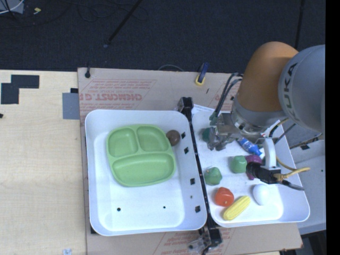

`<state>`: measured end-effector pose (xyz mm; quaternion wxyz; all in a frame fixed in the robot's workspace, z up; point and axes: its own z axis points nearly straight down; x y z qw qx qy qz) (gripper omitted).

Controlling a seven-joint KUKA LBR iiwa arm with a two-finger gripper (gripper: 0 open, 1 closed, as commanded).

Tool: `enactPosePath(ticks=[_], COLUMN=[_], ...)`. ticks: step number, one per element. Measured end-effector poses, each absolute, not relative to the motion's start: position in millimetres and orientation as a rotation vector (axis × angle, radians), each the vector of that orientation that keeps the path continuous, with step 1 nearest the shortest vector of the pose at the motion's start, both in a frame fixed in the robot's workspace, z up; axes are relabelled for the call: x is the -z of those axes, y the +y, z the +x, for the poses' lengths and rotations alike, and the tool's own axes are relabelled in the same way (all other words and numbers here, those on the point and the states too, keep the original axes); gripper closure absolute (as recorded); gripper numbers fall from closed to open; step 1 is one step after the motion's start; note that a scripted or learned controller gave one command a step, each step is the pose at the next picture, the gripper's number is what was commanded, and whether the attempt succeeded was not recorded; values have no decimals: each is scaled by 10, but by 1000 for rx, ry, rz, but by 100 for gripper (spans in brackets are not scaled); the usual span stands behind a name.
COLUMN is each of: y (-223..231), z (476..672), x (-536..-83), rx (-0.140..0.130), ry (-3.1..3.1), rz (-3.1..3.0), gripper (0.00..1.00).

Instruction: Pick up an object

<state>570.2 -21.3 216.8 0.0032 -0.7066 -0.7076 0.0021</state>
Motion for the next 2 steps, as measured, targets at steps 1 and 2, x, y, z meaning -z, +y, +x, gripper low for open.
enactPosePath(ticks=[1, 2], y=[44, 474], z=[5288, 4831], x=[-2286, -2300], rx=[-5, -6], ry=[-2220, -2220], rz=[-2215, -2214], gripper=[100, 100])
